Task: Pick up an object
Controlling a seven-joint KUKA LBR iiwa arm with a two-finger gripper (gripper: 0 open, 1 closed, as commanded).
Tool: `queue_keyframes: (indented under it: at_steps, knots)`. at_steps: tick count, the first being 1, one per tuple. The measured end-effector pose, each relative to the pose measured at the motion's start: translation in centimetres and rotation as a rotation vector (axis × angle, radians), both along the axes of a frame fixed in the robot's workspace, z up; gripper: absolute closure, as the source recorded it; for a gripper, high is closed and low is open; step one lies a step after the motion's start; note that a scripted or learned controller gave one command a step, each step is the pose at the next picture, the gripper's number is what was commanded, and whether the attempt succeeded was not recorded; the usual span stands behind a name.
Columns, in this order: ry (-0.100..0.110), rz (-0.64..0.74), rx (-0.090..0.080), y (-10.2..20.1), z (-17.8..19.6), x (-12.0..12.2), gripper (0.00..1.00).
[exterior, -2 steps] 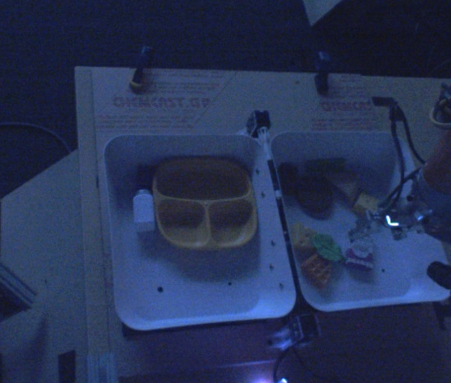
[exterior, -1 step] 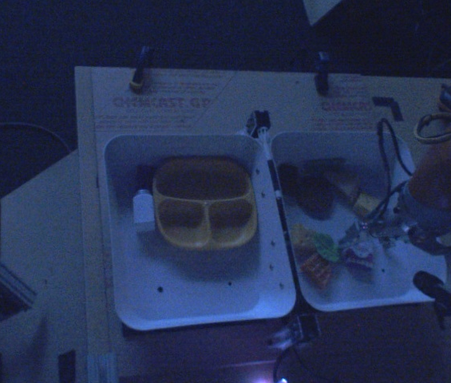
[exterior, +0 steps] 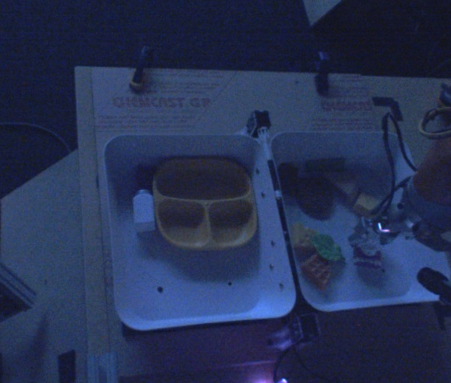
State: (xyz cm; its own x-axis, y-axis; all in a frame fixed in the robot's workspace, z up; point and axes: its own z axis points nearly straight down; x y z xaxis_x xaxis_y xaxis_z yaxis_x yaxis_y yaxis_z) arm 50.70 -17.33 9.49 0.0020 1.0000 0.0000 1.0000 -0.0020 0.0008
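The end effector (exterior: 366, 234) hung low in the right bin (exterior: 417, 294), over the small objects (exterior: 321, 254) heaped at its 7 o'clock side (likely candidates for picking); its opening couldn't be told, nor any hold

Dim light blurs the dark objects (exterior: 314, 188) in the right bin (exterior: 345, 300) beyond telling.
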Motion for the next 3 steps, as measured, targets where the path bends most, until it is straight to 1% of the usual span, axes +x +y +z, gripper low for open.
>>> queue_keyframes:
  at_steps: [1,2,3]
  knots:
    - [-0.006,0.001,-0.004,-0.4,5.8,-0.7,1.00]
    - [-0.005,0.003,-0.003,-0.6,10.1,-0.5,1.00]
    - [-0.005,0.004,-0.003,-0.6,13.2,-0.4,1.00]
